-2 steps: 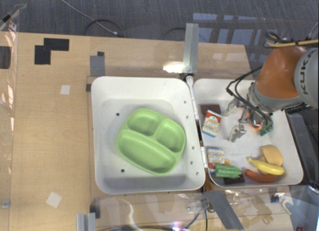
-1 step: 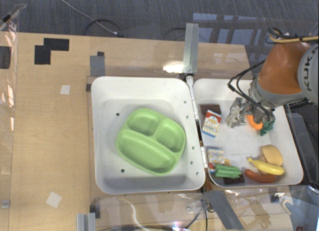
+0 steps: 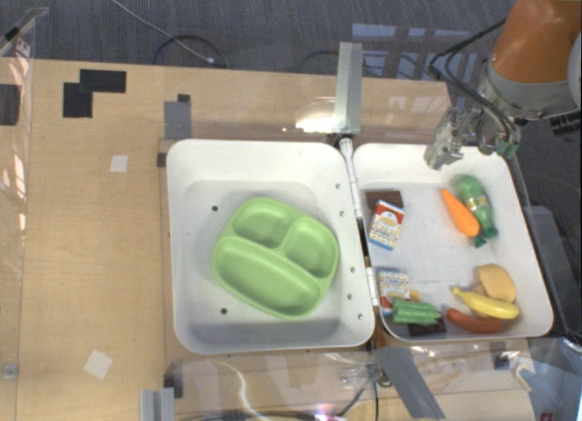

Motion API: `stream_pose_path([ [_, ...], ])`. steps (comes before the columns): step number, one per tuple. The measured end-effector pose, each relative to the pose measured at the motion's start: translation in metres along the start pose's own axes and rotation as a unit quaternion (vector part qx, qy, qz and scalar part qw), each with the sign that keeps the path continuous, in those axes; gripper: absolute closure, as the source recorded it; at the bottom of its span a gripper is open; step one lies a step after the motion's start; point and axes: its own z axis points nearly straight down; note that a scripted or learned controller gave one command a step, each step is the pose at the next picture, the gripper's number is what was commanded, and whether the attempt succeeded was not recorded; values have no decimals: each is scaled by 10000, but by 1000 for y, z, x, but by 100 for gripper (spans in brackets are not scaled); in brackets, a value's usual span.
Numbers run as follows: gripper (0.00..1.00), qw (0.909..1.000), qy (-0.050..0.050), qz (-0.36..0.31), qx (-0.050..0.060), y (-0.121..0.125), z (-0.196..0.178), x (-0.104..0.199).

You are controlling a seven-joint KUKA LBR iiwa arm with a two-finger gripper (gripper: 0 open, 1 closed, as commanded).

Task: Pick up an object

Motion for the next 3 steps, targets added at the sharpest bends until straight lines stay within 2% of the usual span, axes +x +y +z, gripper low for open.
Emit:
stream_pose_path([
  [1,100,9931,84,-1170,1,-83,49,28],
  [2,100,9817,43,-1906,-8,-26,139,88],
  [3,100,9798,-2,-2002,8,-34,-46,9],
])
